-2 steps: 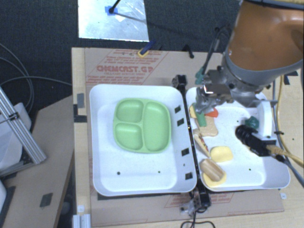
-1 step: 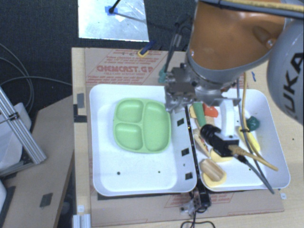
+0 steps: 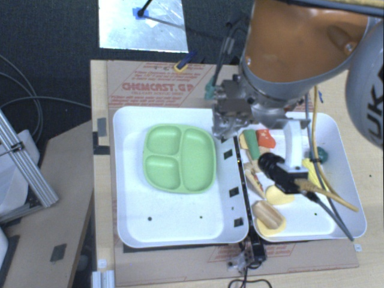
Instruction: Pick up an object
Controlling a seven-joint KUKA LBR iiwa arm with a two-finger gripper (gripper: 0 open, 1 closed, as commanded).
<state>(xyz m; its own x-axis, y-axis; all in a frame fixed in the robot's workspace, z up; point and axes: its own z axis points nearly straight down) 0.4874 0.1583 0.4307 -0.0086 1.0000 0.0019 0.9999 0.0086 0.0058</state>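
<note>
Nearest the camera, a tangle of small cables (image 3: 249,263) hangs at the front edge of a brown cardboard sheet (image 3: 156,86) printed in red, on which two shallow white bins sit side by side.

In the near corner of the right bin (image 3: 300,221) lies a tan, bread-like toy (image 3: 268,215). Just beyond it is a pale yellow piece (image 3: 279,195), then a pale, ridged piece (image 3: 253,182) along the bin's left wall. The left bin (image 3: 174,221) holds one thing, a light green divided plate (image 3: 180,158) with three compartments, lying flat near the middle.

The gripper (image 3: 223,129) hangs over the wall shared by the two bins, toward their far end, just beside the plate's right edge. Whether it is open or closed cannot be told, and nothing is seen in its hold. Close to its right, inside the right bin, are a long green piece (image 3: 249,146) and an orange-red piece (image 3: 266,140). A small teal thing (image 3: 322,155) sits farther right, partly hidden behind robot parts.

The arm (image 3: 300,35), grey and orange, covers the upper right and hides the right bin's far edge.

Beyond the bench, on dark flooring, lies a shiny metal sheet (image 3: 120,23) with a small blue piece (image 3: 141,14) on it. To the left are a tan side surface (image 3: 66,179), an aluminium rail (image 3: 27,167) and black cables (image 3: 36,104).
</note>
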